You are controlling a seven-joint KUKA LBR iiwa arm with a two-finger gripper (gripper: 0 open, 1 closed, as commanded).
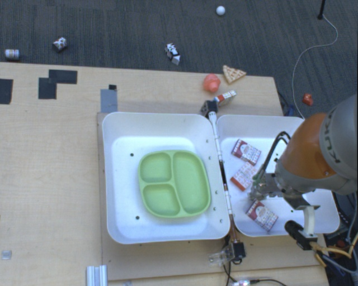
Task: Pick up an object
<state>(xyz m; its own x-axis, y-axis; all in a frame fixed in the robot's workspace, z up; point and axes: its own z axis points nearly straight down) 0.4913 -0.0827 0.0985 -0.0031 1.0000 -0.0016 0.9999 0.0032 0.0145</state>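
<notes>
The arm (313, 151) reaches in from the right and hangs over the right bin (330, 220), its orange band above the bin's middle. The gripper (260, 192) points down toward the bin floor, between the middle carton and the lowest one; whether it is released or clenched cannot be told, since the wrist hides its tip. Three small red-and-white cartons lie in the right bin: one (246, 150) near the top left, one (242, 176) just below it, and one (262, 215) lower down, just under the gripper. Nothing is visibly grasped. The left bin (120, 184) holds a green tray (174, 184) with three compartments, lying flat near its middle. The two bins sit side by side, touching along their inner rims. On the bench behind the bins lie a red ball (211, 82), a pizza-slice toy (233, 73) just beside it, and a small red-and-white tube (226, 96) near the bins' top edge. On the dark floor beyond the bench are a white ball (220, 10) and a few small scattered bits.
</notes>
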